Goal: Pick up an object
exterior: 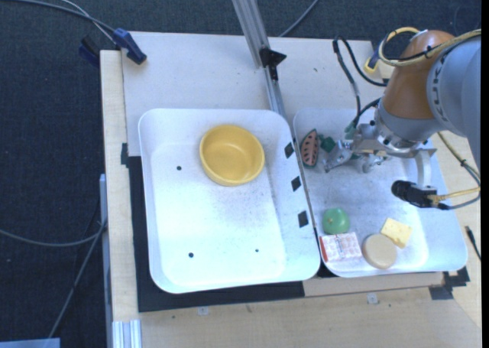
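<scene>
Camera view: gripper (341, 152) low in right bin (451, 251), near its back-left corner; finger state cannot be told. Melon slice (309, 147) just beside it, unheld. Green ball (335, 221), cheese (396, 232), packet (341, 247) lie untouched. Nothing lifted; grasp looks pending.
</scene>
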